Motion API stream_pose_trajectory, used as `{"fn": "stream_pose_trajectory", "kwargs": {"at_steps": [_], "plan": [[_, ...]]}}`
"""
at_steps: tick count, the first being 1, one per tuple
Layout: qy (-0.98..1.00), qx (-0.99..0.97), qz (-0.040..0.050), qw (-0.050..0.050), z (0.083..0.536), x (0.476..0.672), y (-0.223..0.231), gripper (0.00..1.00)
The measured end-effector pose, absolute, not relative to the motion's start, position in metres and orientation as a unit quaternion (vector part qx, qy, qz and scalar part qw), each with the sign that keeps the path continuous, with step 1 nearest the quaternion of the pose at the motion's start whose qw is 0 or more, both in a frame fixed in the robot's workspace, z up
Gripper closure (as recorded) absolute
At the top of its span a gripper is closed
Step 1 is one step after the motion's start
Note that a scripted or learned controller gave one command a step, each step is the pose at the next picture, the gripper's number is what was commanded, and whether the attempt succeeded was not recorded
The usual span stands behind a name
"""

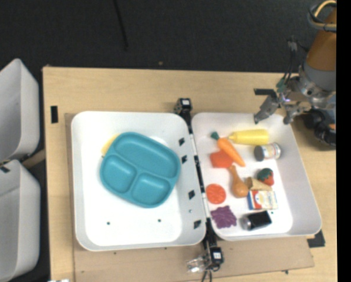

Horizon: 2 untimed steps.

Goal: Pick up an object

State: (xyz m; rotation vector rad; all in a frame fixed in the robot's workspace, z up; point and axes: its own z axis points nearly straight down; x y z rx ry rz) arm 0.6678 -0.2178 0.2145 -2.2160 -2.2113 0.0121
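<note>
White plastic bins sit side by side on the wooden table (58, 175). The left bin (87, 216) carries a blue divided plate (140, 169) tilted over something yellow. The right bin (299, 187) has the small things: a yellow squash (250, 137), an orange carrot (229, 149), a small can (267, 152), an orange block (220, 160), a brown pear (239, 185), a strawberry (265, 175), an orange disc (215, 193), a small carton (262, 200), purple grapes (223, 217) and a black piece (256, 221). The gripper (275, 111) hangs above that bin's far right corner, just beyond the squash, jaws spread apart with nothing between them
</note>
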Motion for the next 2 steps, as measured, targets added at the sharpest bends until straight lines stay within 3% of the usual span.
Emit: {"fn": "stream_pose_trajectory", "kwargs": {"at_steps": [1, 2], "plan": [[-0.707, -0.707, 0.0009, 0.001, 0.223, 0.670, -0.217, 0.00], [-0.707, -0.707, 0.0028, 0.003, 0.158, 0.664, -0.220, 0.00]]}}
